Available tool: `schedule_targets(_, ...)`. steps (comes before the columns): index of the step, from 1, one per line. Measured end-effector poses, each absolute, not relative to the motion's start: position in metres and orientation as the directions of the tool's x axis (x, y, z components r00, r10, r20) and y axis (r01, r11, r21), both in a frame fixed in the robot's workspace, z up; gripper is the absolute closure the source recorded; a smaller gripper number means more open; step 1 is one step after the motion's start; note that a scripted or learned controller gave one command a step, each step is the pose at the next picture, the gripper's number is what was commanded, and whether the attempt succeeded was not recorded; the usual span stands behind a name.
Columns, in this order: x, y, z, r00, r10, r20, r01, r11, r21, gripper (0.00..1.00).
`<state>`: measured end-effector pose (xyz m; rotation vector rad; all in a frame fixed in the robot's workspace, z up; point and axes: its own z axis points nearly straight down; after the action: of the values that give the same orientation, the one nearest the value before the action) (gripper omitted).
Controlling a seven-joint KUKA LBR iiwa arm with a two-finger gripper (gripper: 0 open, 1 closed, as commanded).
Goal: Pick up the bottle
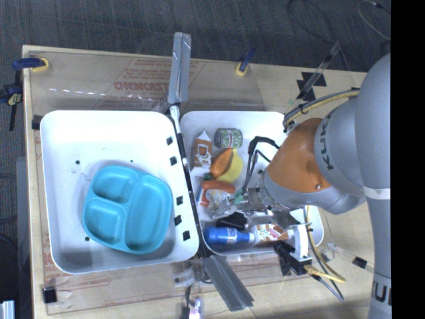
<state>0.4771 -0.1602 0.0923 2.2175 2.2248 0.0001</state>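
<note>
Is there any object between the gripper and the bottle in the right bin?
Nothing visible does. The gripper hangs just above the bottle, which lies on its side along the near wall of the right bin; the other items lie farther back.

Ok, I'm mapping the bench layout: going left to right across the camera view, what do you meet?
Blue clamp → left white bin → blue divided tray → grey divider bar → blue bottle → orange band of the arm.

**Bins, tray and clutter on counter**

Blue divided tray (128,209) lies in left white bin (56,178). Right bin (265,119) holds small carton (202,149), green-labelled can (228,138), yellow-orange toy fruit (227,165) w/ other small items. Blue clamps (28,64) grip wooden counter (99,72) edge.
</note>
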Motion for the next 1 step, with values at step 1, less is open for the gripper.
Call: schedule_targets(1, 0.4765, -0.1235, 0.1269, -0.035, 0.999, 0.000, 0.999, 0.035, -0.002, 0.00)
